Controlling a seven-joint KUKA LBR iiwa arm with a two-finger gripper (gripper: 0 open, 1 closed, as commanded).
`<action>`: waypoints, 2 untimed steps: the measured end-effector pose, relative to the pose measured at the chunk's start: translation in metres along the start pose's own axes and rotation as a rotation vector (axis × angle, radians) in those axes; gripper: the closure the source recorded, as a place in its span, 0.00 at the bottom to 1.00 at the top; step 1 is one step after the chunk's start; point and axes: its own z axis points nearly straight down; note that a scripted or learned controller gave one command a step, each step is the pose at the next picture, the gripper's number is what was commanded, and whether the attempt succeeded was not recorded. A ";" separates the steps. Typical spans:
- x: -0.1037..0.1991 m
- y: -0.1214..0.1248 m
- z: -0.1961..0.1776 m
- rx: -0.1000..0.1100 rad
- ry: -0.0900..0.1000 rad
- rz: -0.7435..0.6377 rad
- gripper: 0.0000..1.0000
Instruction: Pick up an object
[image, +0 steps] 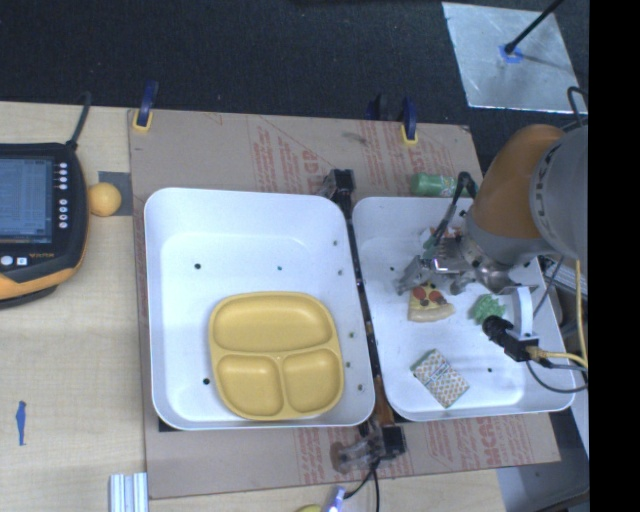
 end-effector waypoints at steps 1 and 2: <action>-0.054 0.059 -0.023 0.000 0.002 0.002 0.00; -0.073 0.065 -0.001 0.023 0.017 0.003 0.00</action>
